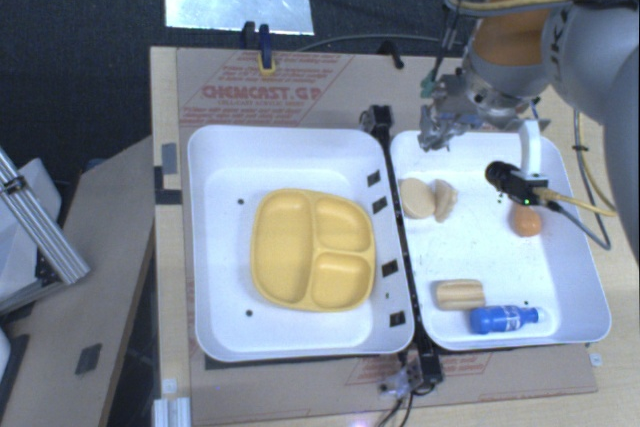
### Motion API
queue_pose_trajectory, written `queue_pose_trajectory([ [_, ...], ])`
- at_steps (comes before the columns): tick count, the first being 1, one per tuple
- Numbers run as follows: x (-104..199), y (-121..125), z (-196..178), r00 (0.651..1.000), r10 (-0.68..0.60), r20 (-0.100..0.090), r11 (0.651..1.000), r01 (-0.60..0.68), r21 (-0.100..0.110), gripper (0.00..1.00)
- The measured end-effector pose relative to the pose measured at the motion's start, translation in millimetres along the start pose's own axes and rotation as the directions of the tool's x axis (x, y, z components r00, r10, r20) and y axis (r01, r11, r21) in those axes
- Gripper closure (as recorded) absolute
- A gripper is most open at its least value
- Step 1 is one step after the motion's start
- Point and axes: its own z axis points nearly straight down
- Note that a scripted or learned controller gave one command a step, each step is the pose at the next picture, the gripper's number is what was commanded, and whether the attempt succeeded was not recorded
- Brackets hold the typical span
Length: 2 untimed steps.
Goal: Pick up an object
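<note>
Just below the hand (pixel 437 137) lies a pale, split bread roll (pixel 428 199). Farther off lie an orange ball (pixel 527 221), a tan loaf (pixel 458 294) and a blue bottle (pixel 503 318) on its side.

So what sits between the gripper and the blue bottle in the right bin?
In the camera view, the gripper hangs at the bin's far edge and the blue bottle lies near the front. Between them lie two pale rounded pieces and a tan roll.

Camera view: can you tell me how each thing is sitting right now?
Yellow divided plate: flat in the left bin.
Blue bottle: lying on its side in the right bin.
Bread roll: lying beside the bottle.
Two pale pieces: touching each other.
Orange ball: resting near the right wall.
Gripper: above the right bin's far edge.
</note>
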Motion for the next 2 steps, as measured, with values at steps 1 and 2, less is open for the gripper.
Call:
queue_pose_trajectory([
  [1,52.9,-4.9,-1.3,1.000,0.000,0.000,1.000,0.000,0.001,1.00],
  [2,106.8,-8.7,1.2,1.000,0.002,0.001,1.000,-0.002,0.000,1.00],
])
